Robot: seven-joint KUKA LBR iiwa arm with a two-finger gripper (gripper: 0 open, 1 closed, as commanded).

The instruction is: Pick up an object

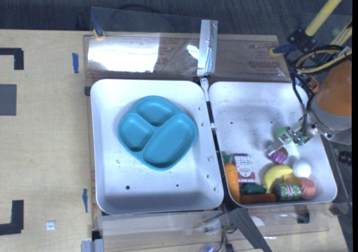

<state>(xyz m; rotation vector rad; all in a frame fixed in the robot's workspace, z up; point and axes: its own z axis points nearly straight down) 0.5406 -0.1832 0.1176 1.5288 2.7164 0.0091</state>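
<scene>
My gripper (286, 138) hangs low over the right part of the right bin (246, 105), its grey and green tip just above a purple item (278, 156). A cluster of toy food lies along that bin's front edge: an orange carrot (231, 180), a small red and white box (244, 167), a yellow banana (276, 174), a white egg (302, 169), a green can (289, 190), a pink piece (309, 189) and a dark green piece (253, 188). Nothing is visibly held.
The left bin (106, 133) holds a blue divided plate (158, 132). The arm's orange band (337, 95) and black cables (305, 72) crowd the right bin's right wall. A clear plastic sheet (145, 50) stands behind the bins.
</scene>
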